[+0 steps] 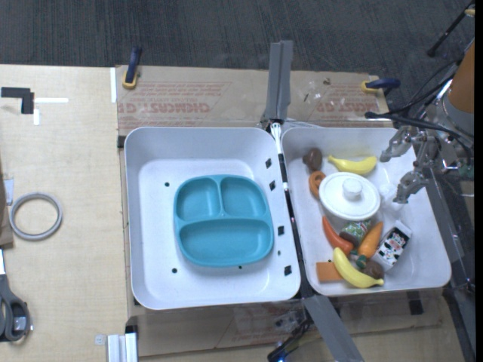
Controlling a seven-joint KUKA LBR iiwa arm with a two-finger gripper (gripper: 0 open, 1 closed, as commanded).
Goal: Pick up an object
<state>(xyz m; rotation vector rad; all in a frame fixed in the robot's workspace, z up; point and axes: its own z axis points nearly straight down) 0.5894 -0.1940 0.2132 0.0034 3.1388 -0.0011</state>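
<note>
The right bin (438,262) holds a pile of toy items. A white lidded pot (349,197) stands in the middle, with a yellow banana (353,164) behind it and a brown piece (312,157) at the far left. In front lie a second banana (355,270), a carrot (370,240), a red pepper (336,236), an orange block (327,272) and a black-and-white carton (392,246). My gripper (398,170) hangs over the bin's right part, just right of the pot. Its two metal fingers are spread apart, and nothing sits between them.
The left bin (143,202) holds a blue divided plate (223,219). A roll of tape (34,215) and scissors (13,315) lie on the bench at the left. Cables (423,115) and the arm crowd the right edge.
</note>
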